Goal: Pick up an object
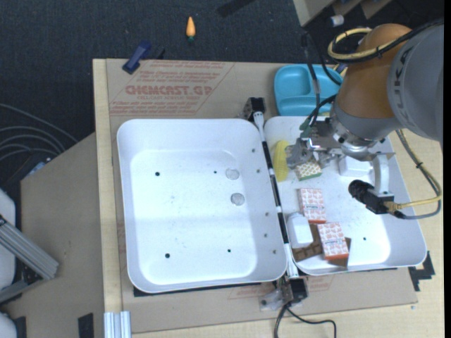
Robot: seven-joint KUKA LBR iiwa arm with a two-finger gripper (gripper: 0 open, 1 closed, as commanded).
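Green-patterned small packet (pixel 308 170) lies tilted just below the claw (pixel 308 148), long axis slanting up-right; whether the claw grips it, I cannot tell.

- Left bin (pixel 190 203): smooth white plastic, faintly glossy.
- Right bin (pixel 394 248): the same smooth white plastic.
- Table (pixel 169 90), upper middle of the frame: matt brown board printed with red lettering.
- Floor (pixel 63 41), upper left: dark, rough carpet-like weave.
- Blue tray (pixel 296 90), upper right: glossy plastic.
- Arm (pixel 384 69): smooth orange band, matt grey shell.
- Patterned boxes (pixel 312 204): printed paper or card.
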